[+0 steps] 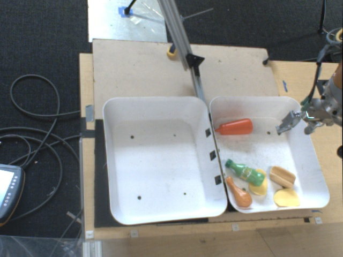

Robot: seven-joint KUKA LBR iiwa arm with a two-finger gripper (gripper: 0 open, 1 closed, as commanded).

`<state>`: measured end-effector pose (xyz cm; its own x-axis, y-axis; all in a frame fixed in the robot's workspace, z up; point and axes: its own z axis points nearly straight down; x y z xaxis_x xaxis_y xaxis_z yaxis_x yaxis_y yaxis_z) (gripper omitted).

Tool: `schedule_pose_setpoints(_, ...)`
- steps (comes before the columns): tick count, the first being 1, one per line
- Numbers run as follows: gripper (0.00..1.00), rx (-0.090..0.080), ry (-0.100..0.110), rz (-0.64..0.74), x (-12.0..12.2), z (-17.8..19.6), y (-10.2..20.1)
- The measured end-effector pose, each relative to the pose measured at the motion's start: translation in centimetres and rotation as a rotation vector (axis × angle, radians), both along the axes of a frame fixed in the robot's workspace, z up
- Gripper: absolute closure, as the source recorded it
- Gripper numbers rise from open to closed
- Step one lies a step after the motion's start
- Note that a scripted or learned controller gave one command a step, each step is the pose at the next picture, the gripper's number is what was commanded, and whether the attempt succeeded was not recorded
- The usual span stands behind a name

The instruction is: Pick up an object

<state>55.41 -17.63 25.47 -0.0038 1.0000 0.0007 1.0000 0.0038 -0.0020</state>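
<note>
In the camera view, the gripper (293,123) sits at the right edge of the frame over the upper right part of the right bin (308,159), with nothing between its fingers; whether the fingers stand wide or narrow cannot be told. The right bin contains a red-orange bottle-shaped object (235,127) lying near its upper left, and along its lower edge a green bottle (243,171), an orange drumstick-shaped object (238,193), a yellow piece (259,185), a hot-dog bun (282,176) and a pale yellow disc (286,198). The left bin (115,159) lies just beside it, toward the centre left of the frame, and black cables (32,111) run over the dark floor at far left.
</note>
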Motion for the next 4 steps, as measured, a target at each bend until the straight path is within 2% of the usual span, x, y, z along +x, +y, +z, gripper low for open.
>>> schedule_pose_setpoints(1, 0.0, -0.001, -0.004, 0.0, 0.1, 0.2, 0.0)
schedule_pose_setpoints(2, 0.0, -0.001, 0.0, -0.003, 0.0, -4.0, -0.3)
schedule_pose_setpoints(3, 0.0, 0.001, 0.002, -0.003, 0.1, -10.3, -0.2)
schedule_pose_setpoints(4, 0.0, 0.0, 0.0, -0.002, 0.8, -14.7, 0.0)
